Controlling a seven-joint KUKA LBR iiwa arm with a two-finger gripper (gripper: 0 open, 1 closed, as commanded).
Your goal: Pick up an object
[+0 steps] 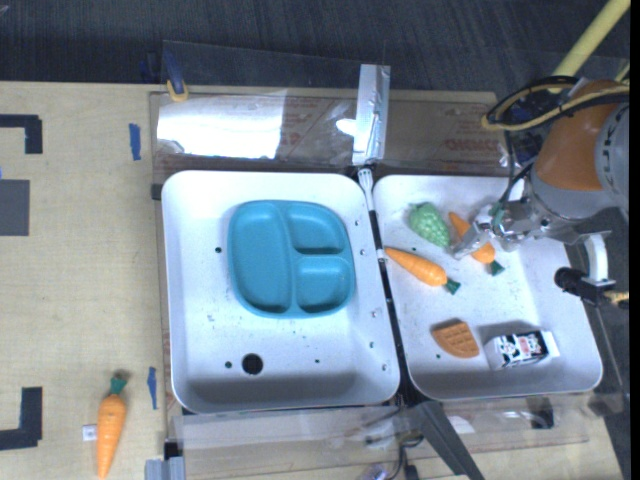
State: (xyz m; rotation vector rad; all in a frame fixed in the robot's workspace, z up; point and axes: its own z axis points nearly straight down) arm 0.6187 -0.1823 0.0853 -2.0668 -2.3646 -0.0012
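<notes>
Although one toy carrot (110, 421) has been left outside on the bench, the left bin (190, 268) is taken up by a blue divided tray (292, 257), presumably as a drop place. Candidates for picking are gathered in the right bin (570, 358): a long carrot (418, 266), a green lumpy piece (431, 224), a brown biscuit-like piece (458, 339) and a small printed carton (519, 348). The gripper (480, 240) is lowered beside small orange pieces (484, 254); its opening cannot be told, and nothing is seen held.
</notes>
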